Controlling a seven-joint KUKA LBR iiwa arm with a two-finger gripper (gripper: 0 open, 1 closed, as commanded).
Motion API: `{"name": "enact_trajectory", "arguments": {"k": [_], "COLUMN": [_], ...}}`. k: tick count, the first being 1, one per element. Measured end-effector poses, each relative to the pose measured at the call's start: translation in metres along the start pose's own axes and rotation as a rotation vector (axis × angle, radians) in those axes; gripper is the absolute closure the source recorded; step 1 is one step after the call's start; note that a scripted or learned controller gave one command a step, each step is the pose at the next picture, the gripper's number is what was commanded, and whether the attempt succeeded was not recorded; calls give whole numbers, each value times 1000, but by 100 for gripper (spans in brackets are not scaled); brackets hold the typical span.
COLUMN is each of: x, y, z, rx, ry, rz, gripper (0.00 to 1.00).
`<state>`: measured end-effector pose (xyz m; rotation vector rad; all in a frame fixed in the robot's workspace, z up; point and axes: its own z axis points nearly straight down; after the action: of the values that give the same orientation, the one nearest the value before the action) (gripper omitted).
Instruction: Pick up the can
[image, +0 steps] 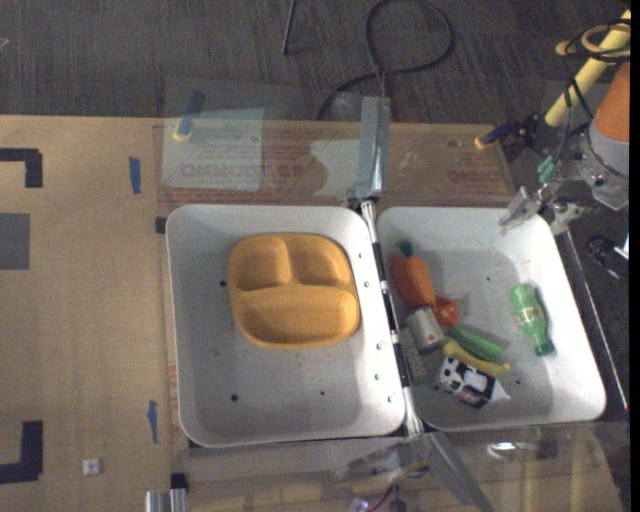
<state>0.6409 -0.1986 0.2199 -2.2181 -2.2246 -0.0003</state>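
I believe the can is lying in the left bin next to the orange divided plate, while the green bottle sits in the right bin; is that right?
Not quite: the camera view shows the can in the right bin, beside the toy carrot. The orange divided plate sits in the left bin, and the green bottle is indeed in the right bin.

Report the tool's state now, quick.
Tool: over the right bin's top right corner, apart from the can; holding nothing visible; open or closed cannot be told.

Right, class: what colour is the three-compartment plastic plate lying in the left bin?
Orange-yellow; the three-compartment plastic plate shows best in the overhead camera view.
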Motion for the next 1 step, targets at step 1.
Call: {"name": "enact_trajectory", "arguments": {"k": [1], "x": [55], "y": [-9], "z": [93], "rx": [0], "ry": [0], "rz": [45], "gripper": [0]}}
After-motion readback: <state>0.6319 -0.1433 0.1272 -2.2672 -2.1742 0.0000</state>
